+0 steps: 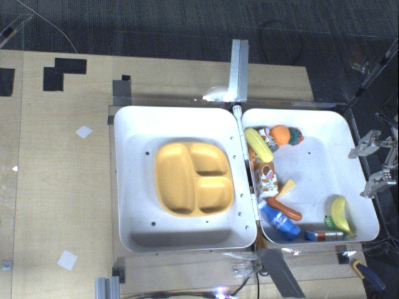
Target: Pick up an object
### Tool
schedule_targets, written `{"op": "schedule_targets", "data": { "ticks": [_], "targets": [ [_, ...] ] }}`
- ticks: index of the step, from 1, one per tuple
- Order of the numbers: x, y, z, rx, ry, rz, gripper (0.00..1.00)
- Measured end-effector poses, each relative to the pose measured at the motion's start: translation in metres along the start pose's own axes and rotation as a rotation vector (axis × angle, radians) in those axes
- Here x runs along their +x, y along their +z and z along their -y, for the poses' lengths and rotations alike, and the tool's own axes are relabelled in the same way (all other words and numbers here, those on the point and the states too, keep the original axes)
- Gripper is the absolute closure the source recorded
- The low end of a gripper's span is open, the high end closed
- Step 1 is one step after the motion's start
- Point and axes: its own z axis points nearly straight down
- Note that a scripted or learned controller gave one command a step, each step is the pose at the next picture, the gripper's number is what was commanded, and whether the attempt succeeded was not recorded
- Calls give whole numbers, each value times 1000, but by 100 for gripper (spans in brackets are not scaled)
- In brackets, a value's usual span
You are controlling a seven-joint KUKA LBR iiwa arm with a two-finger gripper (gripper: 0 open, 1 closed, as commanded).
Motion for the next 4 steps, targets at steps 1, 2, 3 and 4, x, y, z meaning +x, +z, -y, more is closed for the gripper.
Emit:
{"op": "schedule_targets", "data": {
  "ticks": [1,2,3,4],
  "targets": [
    [-66,132,-1,-1,508,-7,0],
    [-67,130,0,0,509,-2,0],
    [-12,124,-4,0,642,-3,0],
    [10,127,0,2,1133,-4,0]
  ]
}}
